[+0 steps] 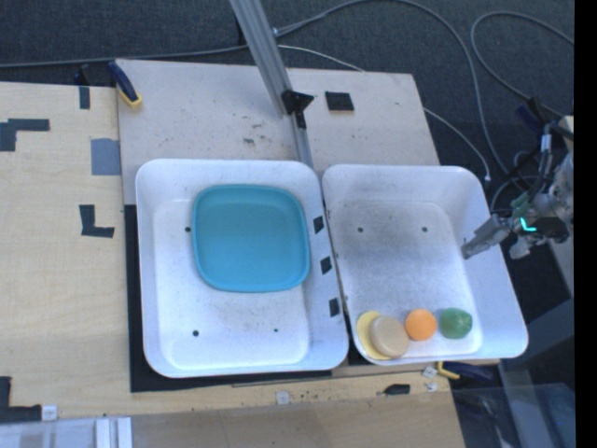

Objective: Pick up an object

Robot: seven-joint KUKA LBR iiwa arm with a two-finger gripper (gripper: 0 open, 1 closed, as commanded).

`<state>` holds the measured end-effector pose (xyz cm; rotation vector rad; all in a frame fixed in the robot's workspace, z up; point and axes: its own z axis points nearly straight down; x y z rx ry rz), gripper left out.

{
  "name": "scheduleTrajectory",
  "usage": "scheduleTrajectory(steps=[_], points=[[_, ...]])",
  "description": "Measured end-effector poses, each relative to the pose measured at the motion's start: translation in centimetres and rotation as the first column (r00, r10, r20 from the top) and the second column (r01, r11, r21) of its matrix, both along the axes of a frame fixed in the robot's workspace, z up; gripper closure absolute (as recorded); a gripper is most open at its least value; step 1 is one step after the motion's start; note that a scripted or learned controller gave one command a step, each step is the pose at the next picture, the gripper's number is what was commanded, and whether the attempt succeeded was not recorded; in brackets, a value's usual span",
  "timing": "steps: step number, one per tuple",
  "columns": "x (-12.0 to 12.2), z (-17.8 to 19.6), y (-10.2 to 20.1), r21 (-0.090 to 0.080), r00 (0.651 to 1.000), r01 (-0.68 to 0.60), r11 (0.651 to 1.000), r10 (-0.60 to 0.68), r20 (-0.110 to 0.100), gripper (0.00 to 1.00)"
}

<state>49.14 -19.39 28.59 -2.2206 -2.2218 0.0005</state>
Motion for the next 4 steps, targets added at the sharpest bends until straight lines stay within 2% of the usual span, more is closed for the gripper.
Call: scheduleTrajectory(steps=[1,2,3,4], points=[[0.0,0.0,0.0,0.000,1.000,0.000,1.000,0.000,0.000,0.00],[-0.4,-4.2,-0.1,0.001,1.000,0.000,1.000,0.000,-0.003,0.00],[0.5,-9.2,0.1,0.001,1.000,-0.001,1.000,0.001,-0.005,0.00],[-0.4,-14.5,0.7,0.001,1.000,0.000,1.000,0.000,-0.004,0.00]])
